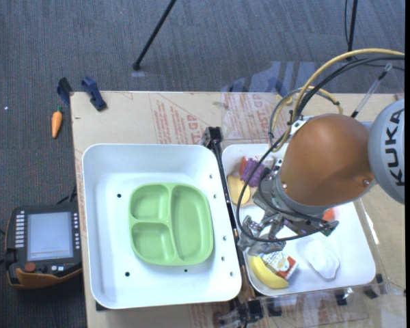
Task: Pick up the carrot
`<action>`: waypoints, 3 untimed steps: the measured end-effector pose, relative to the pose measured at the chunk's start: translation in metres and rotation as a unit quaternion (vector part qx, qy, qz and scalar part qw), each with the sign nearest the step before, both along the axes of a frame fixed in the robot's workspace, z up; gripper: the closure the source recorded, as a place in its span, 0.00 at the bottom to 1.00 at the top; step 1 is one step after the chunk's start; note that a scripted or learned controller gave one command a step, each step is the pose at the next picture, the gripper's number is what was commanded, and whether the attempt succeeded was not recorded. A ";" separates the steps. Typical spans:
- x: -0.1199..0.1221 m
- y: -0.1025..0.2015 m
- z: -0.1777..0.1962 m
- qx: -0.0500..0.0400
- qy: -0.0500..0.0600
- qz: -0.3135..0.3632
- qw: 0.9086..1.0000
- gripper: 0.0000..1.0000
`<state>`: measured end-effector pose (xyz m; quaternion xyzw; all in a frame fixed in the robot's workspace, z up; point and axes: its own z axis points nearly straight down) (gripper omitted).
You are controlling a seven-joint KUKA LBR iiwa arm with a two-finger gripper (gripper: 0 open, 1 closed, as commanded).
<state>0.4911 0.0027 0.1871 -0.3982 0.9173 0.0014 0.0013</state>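
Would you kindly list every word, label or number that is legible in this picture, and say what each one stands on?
"KUKA": black letters running vertically on the grey arm.
Red printing on the cardboard sheet under the bins: mirrored and too blurred to read.
Label on the small packet in the right bin: too small to read.
Handheld screen unit: nothing legible.

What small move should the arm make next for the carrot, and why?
Probably raise the gripper a little. It sits low in the right bin by a banana, while the one clear carrot lies on the floor, left of the bench.
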 end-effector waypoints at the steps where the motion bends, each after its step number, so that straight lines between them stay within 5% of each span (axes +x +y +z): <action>1: 0.042 0.078 0.000 0.001 0.000 0.110 0.994 1.00; 2: 0.042 0.078 0.000 0.000 0.000 0.110 0.994 0.00; 3: 0.065 0.021 0.000 0.000 0.000 0.178 0.984 0.00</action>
